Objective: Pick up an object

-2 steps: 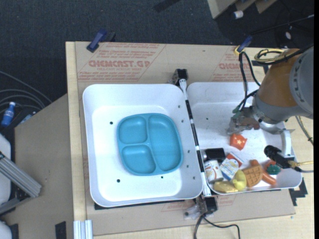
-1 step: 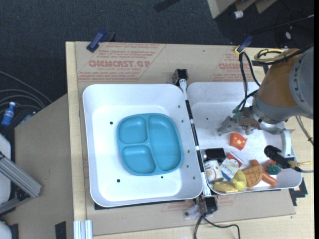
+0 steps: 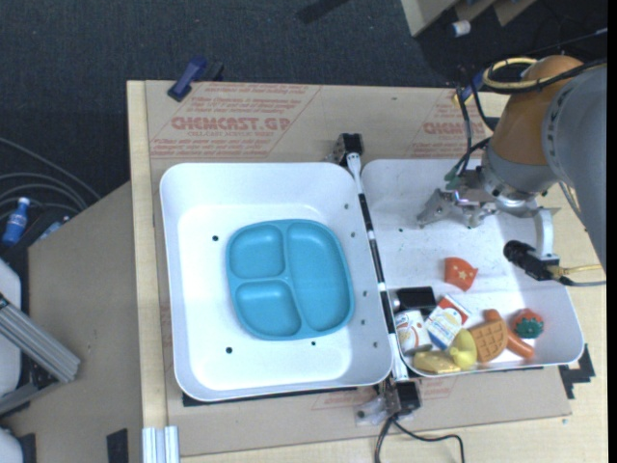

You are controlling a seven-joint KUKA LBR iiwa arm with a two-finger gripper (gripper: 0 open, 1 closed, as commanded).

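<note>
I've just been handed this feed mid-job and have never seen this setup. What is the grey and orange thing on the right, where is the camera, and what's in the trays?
One fixed camera looks down at a slant on a bench with two shallow white bins. The grey and orange machine is a robot arm reaching in from the right. Its gripper hangs over the far part of the right bin; nothing is visible between its fingers. The left bin holds a blue divided plate. In the right bin, an orange wedge lies alone, and a heap of small toy foods crowds the near corner.
</note>
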